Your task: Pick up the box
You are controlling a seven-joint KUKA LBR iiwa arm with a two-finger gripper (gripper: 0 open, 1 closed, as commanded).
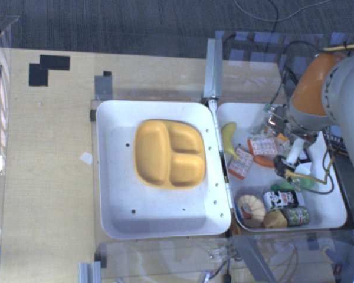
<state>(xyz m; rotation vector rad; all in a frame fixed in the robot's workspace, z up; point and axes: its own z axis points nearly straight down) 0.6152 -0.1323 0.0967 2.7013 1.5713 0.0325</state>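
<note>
A bun (252,208) and a green can (296,216) lie at the right bin's (341,217) front edge. The box (241,163) lies just beside the banana (228,137), apart from my gripper (276,128); how wide it stands I cannot tell.

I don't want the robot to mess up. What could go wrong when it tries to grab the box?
The right bin is crowded. The box lies close to a banana and an orange thing, so the gripper might bump or grab those instead. A second box lies nearby and could get picked by mistake.
</note>
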